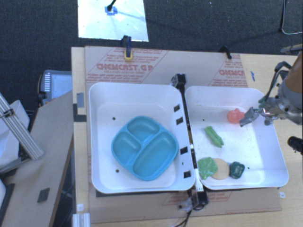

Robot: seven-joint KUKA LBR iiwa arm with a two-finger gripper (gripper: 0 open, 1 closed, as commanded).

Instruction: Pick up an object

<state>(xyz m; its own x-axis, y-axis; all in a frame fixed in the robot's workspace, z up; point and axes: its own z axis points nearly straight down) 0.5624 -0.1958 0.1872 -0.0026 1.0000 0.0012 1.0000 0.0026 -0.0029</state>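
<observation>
The left bin (pixel 137 91) carries a blue plate (pixel 144 147) with 3 compartments, lying toward its front edge. In the right bin (pixel 265 148), a long green piece (pixel 214 136) lies near the middle; along the front edge sit a leafy green item (pixel 206 167), a tan disc (pixel 220 169) touching it (partly overlapped, so its outline is unclear) and a dark green lump (pixel 236 170). A pink-red object (pixel 235 116) lies toward the far right corner. The gripper (pixel 258 113) hovers just beside it, cut off by the frame; 1 finger shows, and I cannot tell how the jaws stand.
</observation>
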